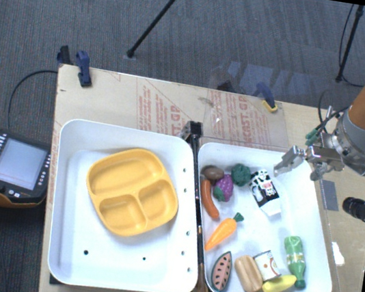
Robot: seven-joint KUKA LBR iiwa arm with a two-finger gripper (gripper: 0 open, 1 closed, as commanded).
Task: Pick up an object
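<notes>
the gripper (303, 160) hangs over the far right corner of the right bin (321, 231), fingers apart and holding nothing — likely poised to descend — while the toy food, such as the milk carton (266, 191) and carrot (222, 231), lies loose across that bin's floor.

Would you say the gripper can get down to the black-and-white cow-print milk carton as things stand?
Probably yes: the gripper hangs just right of the black-and-white cow-print milk carton, whose top is uncovered; the green broccoli toy sits close on its left.
</notes>
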